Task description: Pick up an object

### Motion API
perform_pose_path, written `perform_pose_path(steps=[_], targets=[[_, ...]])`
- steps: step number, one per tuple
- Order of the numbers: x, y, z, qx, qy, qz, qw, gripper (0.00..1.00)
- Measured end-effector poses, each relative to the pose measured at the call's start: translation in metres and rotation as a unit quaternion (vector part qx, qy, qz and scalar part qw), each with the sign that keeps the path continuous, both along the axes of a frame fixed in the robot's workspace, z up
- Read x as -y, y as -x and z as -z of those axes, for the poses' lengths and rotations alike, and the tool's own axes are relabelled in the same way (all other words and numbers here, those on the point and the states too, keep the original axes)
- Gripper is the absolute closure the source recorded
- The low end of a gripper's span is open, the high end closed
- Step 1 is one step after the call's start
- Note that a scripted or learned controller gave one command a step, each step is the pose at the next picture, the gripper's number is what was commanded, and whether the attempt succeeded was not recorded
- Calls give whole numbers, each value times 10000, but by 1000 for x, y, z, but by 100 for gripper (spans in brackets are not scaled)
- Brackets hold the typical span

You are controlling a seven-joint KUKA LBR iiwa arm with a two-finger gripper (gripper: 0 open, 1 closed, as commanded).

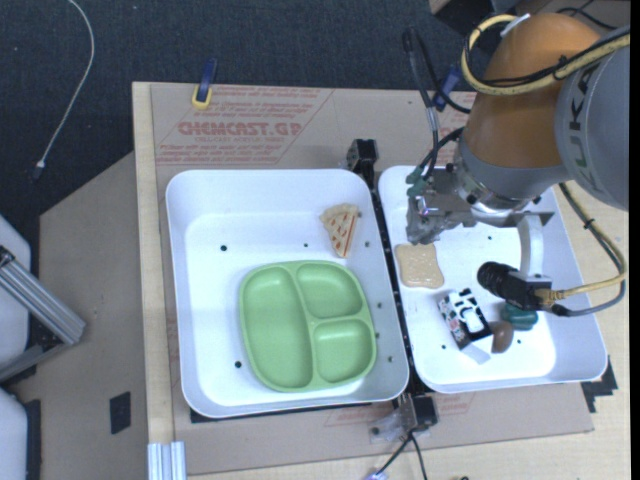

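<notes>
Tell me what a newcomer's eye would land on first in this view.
First, the arm's big orange band at upper right, with the gripper hanging low over the right bin, just above a tan slice of toast. Next, the green divided plate in the left bin, with a waffle-patterned wedge behind it near the bin's right wall.

A robotics lab is showing here. A bench (250, 128) is bearing two white bins (190, 268) over dark carpet (100, 28), with loose cables (60, 78) trailing.
</notes>
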State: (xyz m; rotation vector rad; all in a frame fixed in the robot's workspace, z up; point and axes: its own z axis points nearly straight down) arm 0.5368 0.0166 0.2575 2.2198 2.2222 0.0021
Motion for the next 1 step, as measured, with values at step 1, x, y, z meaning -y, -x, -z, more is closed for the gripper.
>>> perform_pose_path(steps=[1], targets=[[-59, -14, 15, -1, -3, -23, 10000, 100]])
